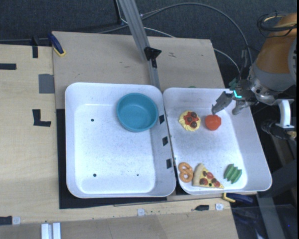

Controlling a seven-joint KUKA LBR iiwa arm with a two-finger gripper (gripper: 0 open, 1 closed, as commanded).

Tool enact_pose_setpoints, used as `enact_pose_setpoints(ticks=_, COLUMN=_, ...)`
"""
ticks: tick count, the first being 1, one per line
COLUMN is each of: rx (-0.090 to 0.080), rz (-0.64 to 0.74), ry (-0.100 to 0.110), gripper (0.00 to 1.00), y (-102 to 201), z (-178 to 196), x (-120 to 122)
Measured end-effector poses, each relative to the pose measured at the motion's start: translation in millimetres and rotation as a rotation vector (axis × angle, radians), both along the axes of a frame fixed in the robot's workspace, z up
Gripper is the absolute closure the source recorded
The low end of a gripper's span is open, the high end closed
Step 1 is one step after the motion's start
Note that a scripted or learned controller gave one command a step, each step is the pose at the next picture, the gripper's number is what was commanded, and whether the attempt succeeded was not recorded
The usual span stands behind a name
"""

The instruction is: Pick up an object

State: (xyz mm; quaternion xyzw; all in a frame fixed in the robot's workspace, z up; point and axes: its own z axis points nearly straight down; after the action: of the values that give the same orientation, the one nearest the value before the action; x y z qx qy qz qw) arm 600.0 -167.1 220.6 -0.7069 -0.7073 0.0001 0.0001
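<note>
Red tomato (213,122) lies just below the spread jaws (228,106).

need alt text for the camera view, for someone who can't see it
A grey and orange robot arm reaches in from the right, its gripper open just above a red tomato in the right white bin, which also holds a small round pizza, pretzel, pizza slice and green vegetable. The left bin holds a blue bowl.

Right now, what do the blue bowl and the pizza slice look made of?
Blue bowl: likely moulded plastic, one even colour with a soft, low sheen and a thin smooth rim. Pizza slice: looks like toy food, plastic or rubber, with flat printed-looking colours; the view is too coarse to say which.
</note>
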Motion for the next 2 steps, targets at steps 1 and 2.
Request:
enact_pose_setpoints(ticks=1, rx=0.0, rz=0.0, ry=0.0, gripper=0.0, y=0, z=0, x=0)
enact_pose_setpoints(ticks=2, rx=0.001, rz=0.0, ry=0.005, gripper=0.0, y=3, z=-61, x=-6)
